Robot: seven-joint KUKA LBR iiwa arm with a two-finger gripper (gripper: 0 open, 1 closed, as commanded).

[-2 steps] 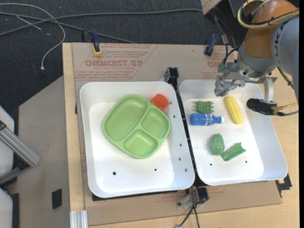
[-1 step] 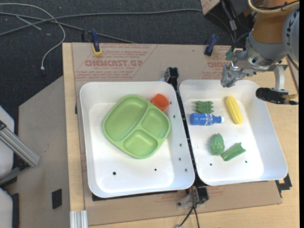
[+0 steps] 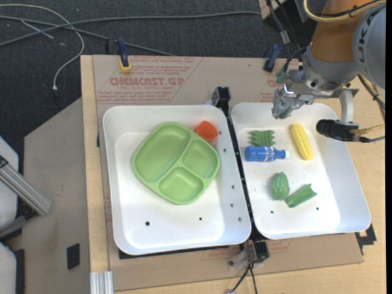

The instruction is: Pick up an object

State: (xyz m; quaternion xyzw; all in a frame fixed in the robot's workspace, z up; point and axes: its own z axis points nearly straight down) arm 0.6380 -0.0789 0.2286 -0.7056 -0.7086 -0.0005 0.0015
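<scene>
Single overhead view. Two white bins sit side by side on the counter. Left bin [image 3: 122, 225] holds a green divided plate [image 3: 176, 162] with a small orange object [image 3: 207, 130] touching its far rim. Right bin [image 3: 349, 207] holds five candidates: a corn cob [image 3: 301, 141], a blue bottle [image 3: 264, 154] lying on its side, a flat leafy green piece [image 3: 262, 138] just behind the bottle, a bumpy green vegetable [image 3: 280, 185], and a green pepper-like piece [image 3: 301, 196] beside it.

Gripper [image 3: 283, 111] hangs over the far edge of the right bin, near the leafy piece and the corn but apart from both. The fingers point down and appear close together, with nothing between them; the view is dark there, so this is a tentative reading.

No object is lifted; the pick has not begun.

Handling judgement: all items look like light plastic toys, stiff and smooth.
- Corn cob: nearest, lies clear of its neighbours, long axis roughly front to back. Best taken across its middle, fingers either side of the width. Rounded, so it may roll or squirt out if gripped off-centre.
- Bottle: cylindrical and glossy, likely slippery; take it across the body, not the cap.
- Leafy piece: low and flat, touching or nearly touching the bottle; poor clearance for the fingers.

Corn looks the safest choice.
</scene>
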